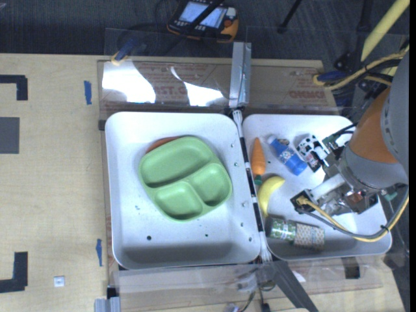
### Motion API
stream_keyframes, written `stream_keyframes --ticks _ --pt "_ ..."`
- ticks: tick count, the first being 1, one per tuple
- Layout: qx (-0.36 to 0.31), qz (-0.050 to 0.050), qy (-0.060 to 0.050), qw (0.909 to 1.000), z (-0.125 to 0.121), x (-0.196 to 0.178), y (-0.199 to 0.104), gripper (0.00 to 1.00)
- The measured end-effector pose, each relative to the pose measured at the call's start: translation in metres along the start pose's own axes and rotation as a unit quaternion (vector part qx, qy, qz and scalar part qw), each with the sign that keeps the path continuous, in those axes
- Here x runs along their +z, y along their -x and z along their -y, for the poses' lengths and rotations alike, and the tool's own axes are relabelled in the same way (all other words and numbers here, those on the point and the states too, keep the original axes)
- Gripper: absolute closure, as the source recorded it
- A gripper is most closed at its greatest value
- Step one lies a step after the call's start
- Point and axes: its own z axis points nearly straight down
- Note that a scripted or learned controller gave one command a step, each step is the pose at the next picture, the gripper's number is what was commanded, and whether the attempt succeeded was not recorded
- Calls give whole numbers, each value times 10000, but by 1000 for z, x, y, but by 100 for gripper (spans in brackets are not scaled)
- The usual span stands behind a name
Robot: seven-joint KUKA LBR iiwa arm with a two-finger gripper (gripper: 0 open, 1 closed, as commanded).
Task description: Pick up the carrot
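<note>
Right bin (292,119): arm (380,149) hides corner, carrot (259,156) unobstructed

Robotics lab: tape-marked wooden bench (52,207), handheld control pendant (203,17) on dark carpet (65,12), stand legs (298,4) behind.

The arm (398,109) is grey and smooth, rounded like a thick tube, with a broad orange band (369,135) above a darker grey wrist ring (370,171). The pincer (338,199) at its end is a cluster of pale, shiny metal parts.
</note>
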Motion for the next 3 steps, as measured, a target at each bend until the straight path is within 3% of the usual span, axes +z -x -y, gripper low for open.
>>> stream_keyframes --ticks 1,2,3 --pt "2 -1 -3 10000 0 0 0 0" --pt "-354 5 -10 9994 0 0 0 0" --pt "-1842 -6 12 9829 -58 -20 -49 0"
